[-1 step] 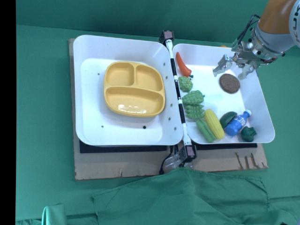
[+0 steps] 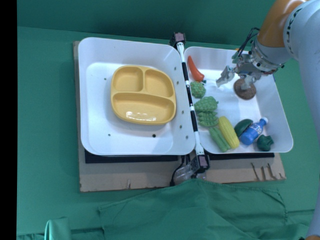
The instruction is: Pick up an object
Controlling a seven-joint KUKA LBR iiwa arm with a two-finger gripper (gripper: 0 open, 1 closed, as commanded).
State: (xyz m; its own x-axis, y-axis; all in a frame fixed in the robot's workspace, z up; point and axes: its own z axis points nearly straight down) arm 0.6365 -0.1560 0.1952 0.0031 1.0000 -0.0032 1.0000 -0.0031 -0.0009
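Blue bottle lies nearest in the right bin, beside yellow corn and green vegetables; farther back, the gripper hangs with fingers spread beside a brown round object, gripping nothing

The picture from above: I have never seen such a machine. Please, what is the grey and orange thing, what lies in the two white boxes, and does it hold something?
It is a robot arm, reaching in from the right. One fixed camera looks down at a slant. Its tool hangs over the right bin, beside a brown round piece; I cannot tell if anything is held. That bin holds toy food: a carrot, green vegetables, corn and a small blue bottle. The left bin holds a yellow divided plate.
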